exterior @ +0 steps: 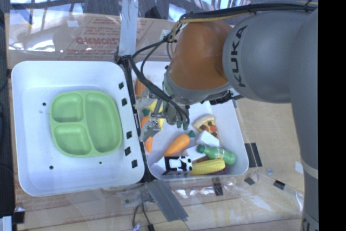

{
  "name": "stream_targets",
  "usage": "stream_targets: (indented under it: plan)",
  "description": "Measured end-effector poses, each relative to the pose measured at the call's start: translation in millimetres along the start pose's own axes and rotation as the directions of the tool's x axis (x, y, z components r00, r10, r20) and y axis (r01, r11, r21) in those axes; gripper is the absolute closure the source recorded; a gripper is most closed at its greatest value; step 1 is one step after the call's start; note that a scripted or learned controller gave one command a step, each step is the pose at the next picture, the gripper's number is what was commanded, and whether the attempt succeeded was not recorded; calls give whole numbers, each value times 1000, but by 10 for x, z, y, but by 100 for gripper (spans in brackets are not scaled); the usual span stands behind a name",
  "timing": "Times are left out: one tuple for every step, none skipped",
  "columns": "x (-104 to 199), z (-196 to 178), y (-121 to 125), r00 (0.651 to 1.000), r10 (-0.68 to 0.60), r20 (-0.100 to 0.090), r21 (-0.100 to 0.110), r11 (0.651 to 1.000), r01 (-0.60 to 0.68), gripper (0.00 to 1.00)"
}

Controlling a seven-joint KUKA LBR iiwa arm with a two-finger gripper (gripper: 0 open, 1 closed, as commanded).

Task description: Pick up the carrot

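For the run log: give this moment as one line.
gripper: low in right bin, left side | carrot: loose on bin floor, right of gripper | green divided plate: left bin | grasp: none seen

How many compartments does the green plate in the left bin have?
3. The green plate has a small one upper left, a small one lower left and a long one down its right side.

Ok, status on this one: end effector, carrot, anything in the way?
End effector low in right bin, fingers unclear. Carrot lying loose beside it, not gripped. Pizza slice, corn crowd close.
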State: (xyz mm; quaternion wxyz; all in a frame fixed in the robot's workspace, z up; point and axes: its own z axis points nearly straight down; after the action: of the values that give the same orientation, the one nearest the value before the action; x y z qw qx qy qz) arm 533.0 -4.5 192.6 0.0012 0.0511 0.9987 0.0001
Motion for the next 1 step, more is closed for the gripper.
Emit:
stream_targets:
  plan:
    - [212,11,-515,1000,-5,-3,1,1000,5,0]
